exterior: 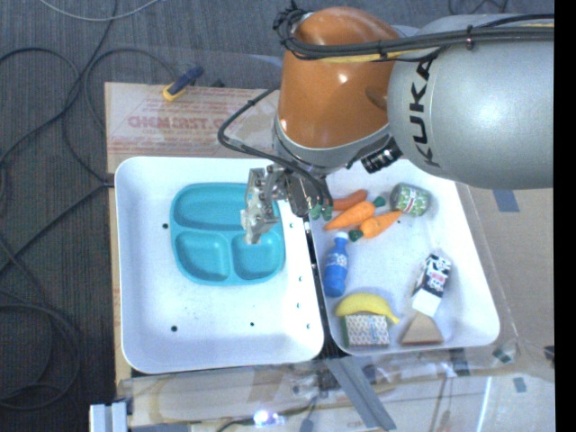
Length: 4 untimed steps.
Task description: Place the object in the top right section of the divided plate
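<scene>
The blue divided plate (205,257) lies in the left white bin (153,313), towards its upper middle. It has one wide section along the top and two smaller ones below. My gripper (256,221) hangs over the plate's right side, where the wide top section meets the lower right one. The grey and orange arm (342,79) comes in from the upper right and hides the plate's top right corner. I cannot make out any object at the gripper.
The right bin (472,268) holds two carrots (353,214), a green can (411,199), a blue bottle (336,266), a banana (366,305), a small patterned box (367,330), a tan wedge (421,330) and a black-and-white carton (434,279). The wall between the bins runs just right of the gripper.
</scene>
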{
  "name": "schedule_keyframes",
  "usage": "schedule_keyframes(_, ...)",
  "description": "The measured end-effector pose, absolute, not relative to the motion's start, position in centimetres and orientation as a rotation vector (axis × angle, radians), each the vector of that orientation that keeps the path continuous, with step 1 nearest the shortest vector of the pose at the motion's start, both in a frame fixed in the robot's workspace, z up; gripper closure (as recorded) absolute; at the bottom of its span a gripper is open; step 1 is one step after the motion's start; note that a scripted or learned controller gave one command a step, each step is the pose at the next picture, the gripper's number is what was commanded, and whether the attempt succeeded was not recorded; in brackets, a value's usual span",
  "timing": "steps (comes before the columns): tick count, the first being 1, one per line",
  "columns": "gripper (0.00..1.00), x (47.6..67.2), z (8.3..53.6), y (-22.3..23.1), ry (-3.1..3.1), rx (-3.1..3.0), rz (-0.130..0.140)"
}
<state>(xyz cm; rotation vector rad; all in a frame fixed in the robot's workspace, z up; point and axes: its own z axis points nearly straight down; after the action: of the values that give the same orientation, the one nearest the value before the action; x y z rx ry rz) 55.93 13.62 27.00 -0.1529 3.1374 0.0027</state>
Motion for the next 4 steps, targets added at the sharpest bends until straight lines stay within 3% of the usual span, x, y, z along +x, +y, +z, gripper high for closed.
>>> schedule_keyframes(1, 1.00, 65.8, 33.4, 8.7, 3.130, 0.216, 0.001)
schedule_keyframes(2, 1.00, 63.2, 24.8, 12.9, 3.137, -0.144, 0.002)
schedule_keyframes(3, 1.00, 63.3, 25.8, 13.0, 3.134, -0.144, 0.008)
schedule_keyframes(4, 1.00, 66.9, 24.5, 8.7, 3.077, -0.612, 0.000)
